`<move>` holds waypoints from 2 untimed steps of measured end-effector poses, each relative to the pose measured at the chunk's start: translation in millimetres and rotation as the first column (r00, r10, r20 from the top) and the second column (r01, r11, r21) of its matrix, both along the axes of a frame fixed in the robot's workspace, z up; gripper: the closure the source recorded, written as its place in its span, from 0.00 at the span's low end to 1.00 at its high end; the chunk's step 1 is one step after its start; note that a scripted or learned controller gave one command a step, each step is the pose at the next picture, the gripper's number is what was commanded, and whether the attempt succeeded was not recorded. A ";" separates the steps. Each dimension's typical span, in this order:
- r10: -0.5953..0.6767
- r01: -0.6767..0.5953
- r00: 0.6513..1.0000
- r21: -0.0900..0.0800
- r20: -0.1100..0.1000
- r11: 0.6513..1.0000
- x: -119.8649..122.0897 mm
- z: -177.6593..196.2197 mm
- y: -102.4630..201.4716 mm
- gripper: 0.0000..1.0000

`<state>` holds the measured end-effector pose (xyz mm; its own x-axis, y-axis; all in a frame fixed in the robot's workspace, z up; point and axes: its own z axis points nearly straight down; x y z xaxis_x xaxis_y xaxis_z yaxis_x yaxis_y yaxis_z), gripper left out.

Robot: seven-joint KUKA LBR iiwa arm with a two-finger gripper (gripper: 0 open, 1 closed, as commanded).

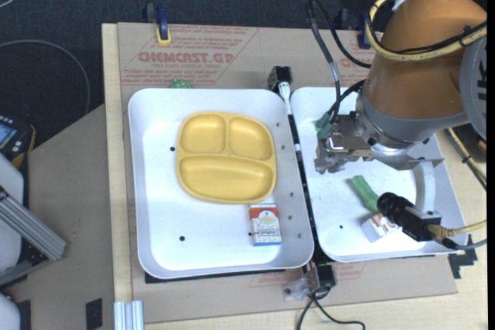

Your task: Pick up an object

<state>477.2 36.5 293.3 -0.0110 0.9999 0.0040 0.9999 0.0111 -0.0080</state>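
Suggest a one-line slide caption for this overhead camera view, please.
KUKA arm reaches over the right bin near a green object; the left bin holds a yellow divided plate and a small carton.

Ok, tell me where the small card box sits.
The small card box lies in the left bin, near its front edge, just below the yellow divided plate.

two bins side by side on the bench: left bin [147, 166] holds a divided plate [227, 156] with a small box [265, 226] nearer, to its right; right bin [340, 239] holds a marker [363, 190] beneath the arm [421, 66].
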 end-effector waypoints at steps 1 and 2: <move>-0.017 0.017 1.000 -0.006 0.014 1.000 2.6 48.6 -62.5 1.00; -0.007 0.007 1.000 -0.003 0.006 1.000 2.2 39.4 -25.8 1.00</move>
<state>479.4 10.8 332.8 -0.0036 1.0000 0.0008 1.0000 0.0036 -0.0023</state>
